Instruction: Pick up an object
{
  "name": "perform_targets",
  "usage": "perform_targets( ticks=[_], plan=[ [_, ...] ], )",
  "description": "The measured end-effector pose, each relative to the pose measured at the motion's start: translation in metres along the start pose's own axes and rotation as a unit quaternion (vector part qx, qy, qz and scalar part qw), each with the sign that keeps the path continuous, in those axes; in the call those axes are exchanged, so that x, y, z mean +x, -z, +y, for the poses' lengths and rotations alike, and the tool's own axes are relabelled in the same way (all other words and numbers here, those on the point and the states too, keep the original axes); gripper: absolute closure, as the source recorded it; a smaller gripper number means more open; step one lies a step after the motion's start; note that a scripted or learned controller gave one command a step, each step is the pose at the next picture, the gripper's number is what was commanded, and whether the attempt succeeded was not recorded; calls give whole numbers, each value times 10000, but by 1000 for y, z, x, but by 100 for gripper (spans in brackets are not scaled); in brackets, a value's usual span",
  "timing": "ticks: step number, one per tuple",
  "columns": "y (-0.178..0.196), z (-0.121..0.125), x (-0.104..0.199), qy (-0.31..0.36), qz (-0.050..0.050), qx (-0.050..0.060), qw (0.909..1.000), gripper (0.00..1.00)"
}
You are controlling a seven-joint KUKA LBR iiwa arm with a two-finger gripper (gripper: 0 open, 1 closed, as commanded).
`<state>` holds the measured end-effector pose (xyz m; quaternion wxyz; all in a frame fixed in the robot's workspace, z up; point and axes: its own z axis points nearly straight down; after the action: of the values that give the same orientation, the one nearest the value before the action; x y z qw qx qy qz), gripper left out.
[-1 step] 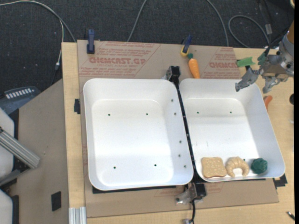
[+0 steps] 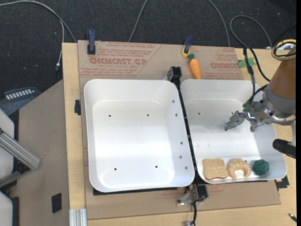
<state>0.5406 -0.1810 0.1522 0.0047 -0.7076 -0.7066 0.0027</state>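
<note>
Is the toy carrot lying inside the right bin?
No. The toy carrot lies on the cardboard beyond the right bin, outside its far rim.

arm (image 2: 284, 86): orange band | grey wrist | black cable | gripper (image 2: 235, 121): grey metal

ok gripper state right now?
Gripper: above the right bin, nothing between its fingers; open or shut cannot be told.
</note>
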Motion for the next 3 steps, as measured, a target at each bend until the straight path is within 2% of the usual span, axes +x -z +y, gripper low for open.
perform_targets(
  ticks=[1,2,3],
  plan=[
    [31,-61,53,18,-6,-49,10000,0],
    [21,30,-20,-2,-22,-59,10000,0],
    [36,-18,27,17,-9,-54,10000,0]
  ],
)
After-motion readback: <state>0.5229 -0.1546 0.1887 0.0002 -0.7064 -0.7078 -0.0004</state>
